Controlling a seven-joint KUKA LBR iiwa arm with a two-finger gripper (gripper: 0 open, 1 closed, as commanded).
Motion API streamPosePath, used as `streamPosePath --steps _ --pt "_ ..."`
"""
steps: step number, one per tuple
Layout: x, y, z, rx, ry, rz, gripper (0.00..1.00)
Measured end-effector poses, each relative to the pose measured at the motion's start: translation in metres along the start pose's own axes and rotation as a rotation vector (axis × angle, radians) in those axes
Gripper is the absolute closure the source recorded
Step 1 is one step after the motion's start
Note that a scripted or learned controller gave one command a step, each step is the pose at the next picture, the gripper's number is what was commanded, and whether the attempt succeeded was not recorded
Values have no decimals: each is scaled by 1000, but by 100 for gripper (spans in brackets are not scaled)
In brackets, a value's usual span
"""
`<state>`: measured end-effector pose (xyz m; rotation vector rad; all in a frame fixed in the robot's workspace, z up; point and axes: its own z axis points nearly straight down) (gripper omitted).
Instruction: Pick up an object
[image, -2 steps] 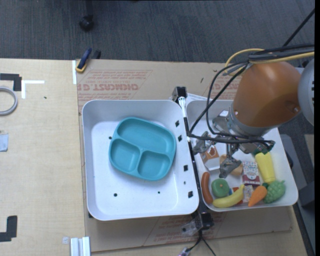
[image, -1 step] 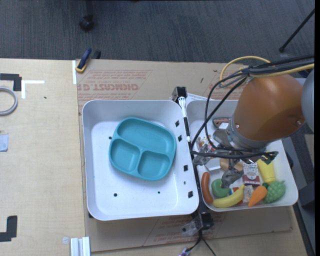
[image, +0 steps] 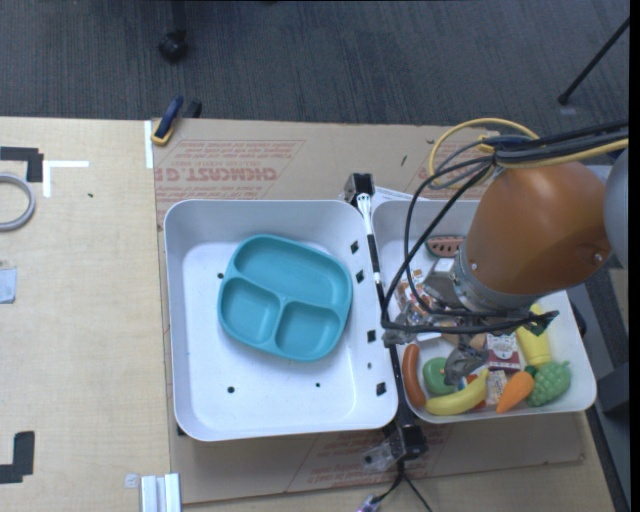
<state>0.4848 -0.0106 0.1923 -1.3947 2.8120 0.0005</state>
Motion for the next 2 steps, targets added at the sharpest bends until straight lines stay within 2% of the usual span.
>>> streamPosePath --steps 2 --pt "0 0 0 0 0 -1 0"
